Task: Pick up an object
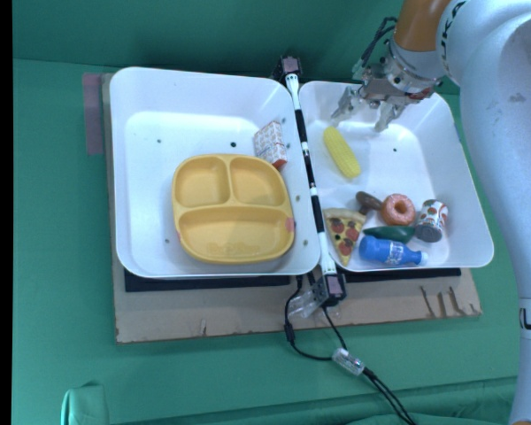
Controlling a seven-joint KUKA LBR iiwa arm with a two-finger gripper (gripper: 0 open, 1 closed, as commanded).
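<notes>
My gripper point(364, 113) hangs over the back of the right bin point(442, 158), fingers spread open with nothing between them. A yellow corn cob point(341, 151) lies just below and left of it. Toward the front of that bin sit a pizza slice point(343, 232), a brown sausage point(367, 201), a glazed doughnut point(396, 209), a small can point(431, 220), a green vegetable point(389, 234) and a blue bottle point(389, 251). In the left bin point(150, 104) rest a yellow divided plate point(233, 207) and a small carton point(271, 142).
A black-and-white rod point(308, 171) runs along the seam between the two bins. Cables point(336, 348) trail off the cardboard base at the front. Green cloth surrounds the bench. The arm's grey body fills the right side.
</notes>
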